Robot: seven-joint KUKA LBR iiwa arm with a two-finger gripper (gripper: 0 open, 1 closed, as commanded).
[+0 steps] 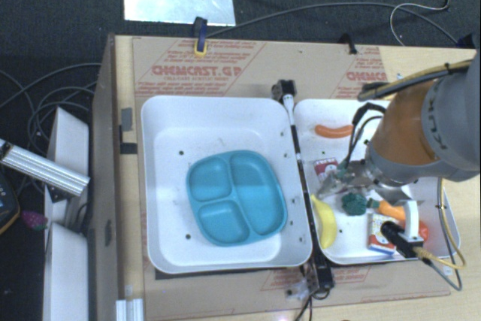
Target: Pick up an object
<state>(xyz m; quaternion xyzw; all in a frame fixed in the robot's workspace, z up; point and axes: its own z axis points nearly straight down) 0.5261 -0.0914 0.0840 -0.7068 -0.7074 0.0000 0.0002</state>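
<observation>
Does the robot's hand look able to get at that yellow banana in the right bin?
Probably yes. The banana lies uncovered by the bin's left wall, just beside the hand, with nothing on top of it.

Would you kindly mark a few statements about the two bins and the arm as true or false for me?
1. The blue divided plastic plate lies in the left white bin. True.
2. The yellow banana lies in the left bin. False: it lies in the right white bin, near its lower left corner.
3. The orange sausage-shaped toy lies near the top of the right bin. True.
4. The grey arm's gripper hangs over the blue plate. False: it is over the right bin, above the banana.
5. The plate has three compartments. True.
</observation>
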